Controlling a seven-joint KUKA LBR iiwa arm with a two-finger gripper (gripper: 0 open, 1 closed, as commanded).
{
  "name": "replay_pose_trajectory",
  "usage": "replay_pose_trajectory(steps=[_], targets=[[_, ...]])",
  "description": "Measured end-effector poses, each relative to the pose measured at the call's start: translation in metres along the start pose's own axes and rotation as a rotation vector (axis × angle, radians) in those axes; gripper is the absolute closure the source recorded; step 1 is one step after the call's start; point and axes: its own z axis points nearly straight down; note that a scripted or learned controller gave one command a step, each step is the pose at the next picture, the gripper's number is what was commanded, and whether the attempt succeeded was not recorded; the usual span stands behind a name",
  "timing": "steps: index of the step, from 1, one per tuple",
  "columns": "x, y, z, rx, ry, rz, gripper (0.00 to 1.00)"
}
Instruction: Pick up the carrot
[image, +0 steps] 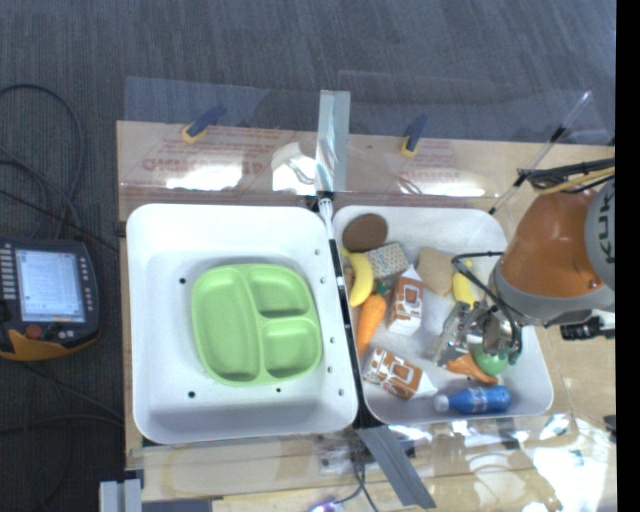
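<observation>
A KUKA arm reaches in from the right over the right-hand bin, its gripper lowered among the clutter near that bin's right side. The carrot lies well to the gripper's left, close to the wall dividing the two bins, its narrow end pointing toward the front edge; it sits just below a banana and beside a small printed packet. Nothing of the carrot is between the jaws. How far the jaws stand apart cannot be told, as the wrist and a tangle of objects mask them; a green object and what may be an orange piece lie right by the tips. A blue bottle rests along the bin's front wall. In the left bin sits a green divided tray.
</observation>
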Motion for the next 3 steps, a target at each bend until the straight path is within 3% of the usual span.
replay_pose_trajectory(steps=[1, 2, 3], targets=[[-0.010, 0.019, -0.055, -0.002, -0.001, -0.135, 1.00], [-0.010, 0.019, -0.054, -0.001, 0.001, -0.135, 0.00], [0.018, 0.009, 0.006, -0.004, -0.002, -0.102, 0.00]])
